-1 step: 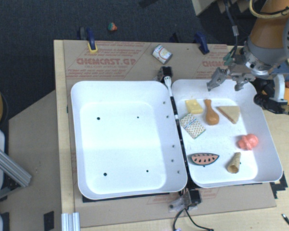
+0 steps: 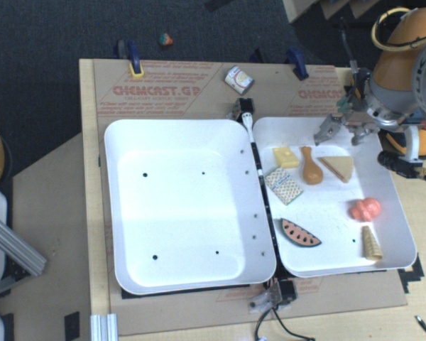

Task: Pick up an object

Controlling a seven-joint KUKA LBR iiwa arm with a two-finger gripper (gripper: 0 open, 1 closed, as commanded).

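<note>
Objects for pickup lie in the right bin (image 2: 397, 251), which sits beside the left bin (image 2: 128, 275). The gripper (image 2: 339, 128) hangs over the right bin's far edge, spread wide, holding nothing. Nearest below it is the bread wedge (image 2: 339, 167), then the wooden spoon (image 2: 310, 166), whose long axis runs toward the gripper. The watermelon slice (image 2: 299, 233) lies farther off.

arm (image 2: 401, 45): grey w/ orange band, rounded casing | wrist: silver metal block | gripper (image 2: 343, 128): thin grey metal fingers | cable: black
</note>
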